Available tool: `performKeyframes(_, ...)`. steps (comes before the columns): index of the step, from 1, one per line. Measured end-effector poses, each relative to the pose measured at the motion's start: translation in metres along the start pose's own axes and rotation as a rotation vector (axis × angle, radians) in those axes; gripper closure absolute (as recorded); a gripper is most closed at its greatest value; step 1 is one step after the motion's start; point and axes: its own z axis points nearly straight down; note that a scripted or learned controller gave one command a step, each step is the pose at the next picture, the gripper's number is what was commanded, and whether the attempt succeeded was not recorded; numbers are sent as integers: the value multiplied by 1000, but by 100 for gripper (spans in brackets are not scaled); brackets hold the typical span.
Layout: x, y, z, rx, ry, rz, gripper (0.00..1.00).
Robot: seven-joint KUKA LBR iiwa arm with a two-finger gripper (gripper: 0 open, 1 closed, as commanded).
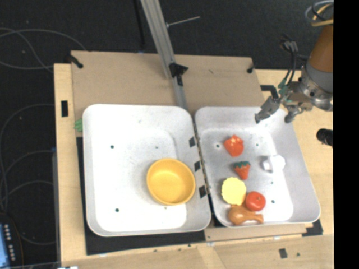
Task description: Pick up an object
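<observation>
Toys cluster at five o'clock in the right bin [291,167]; I'd take the red pepper [234,145], light, rigid, slick plastic, across its middle. End effector [276,112] hovers spread wide, empty.

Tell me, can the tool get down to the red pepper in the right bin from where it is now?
Probably yes. The tool hangs over the right bin's far edge, and the red pepper lies apart from the strawberry, with nothing over it.
</observation>
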Motion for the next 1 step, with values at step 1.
performKeyframes(1,0,0,0,0,-1,-1,0)
